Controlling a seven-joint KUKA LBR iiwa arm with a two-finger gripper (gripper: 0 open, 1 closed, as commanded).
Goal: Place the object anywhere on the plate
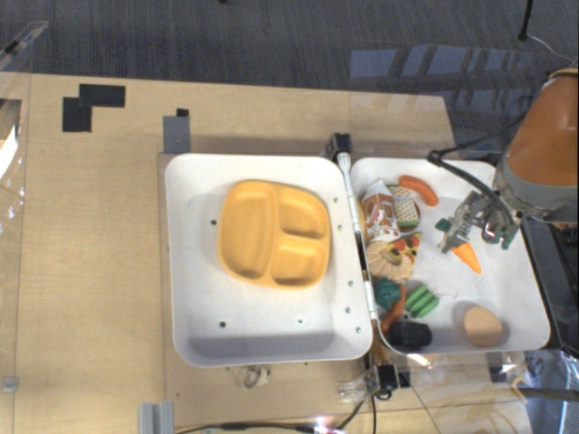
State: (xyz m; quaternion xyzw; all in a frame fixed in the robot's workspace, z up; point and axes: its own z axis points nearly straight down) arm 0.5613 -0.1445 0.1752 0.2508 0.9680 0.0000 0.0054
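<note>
Nearest the camera, along the bench's front edge, a tangle of cables (362,396) runs beneath the seam between the two white bins. Just above it, in the right bin (525,242), a black object (412,334) sits at the front left corner, with a tan egg-shaped piece (482,325) to its right. Behind the black object lie a green ridged toy (420,300) and a teal piece (387,292), then a heap of toy food along the bin's left wall, including a brown and white packet (381,213) whose printing is too small to read, and a red sausage (418,189) at the back.

An orange carrot (467,257) lies on the bin floor right of the heap. The gripper (457,232) hangs just above the carrot's upper end, and whether its fingers are spread or closed cannot be told; nothing is seen between them. The arm's orange band (547,134) fills the upper right.

In the left bin (194,324) rests the yellow plate (274,232), divided into three compartments, with nothing on it. Black tape marks (92,105) sit on the bench at the far left; they carry no writing
</note>
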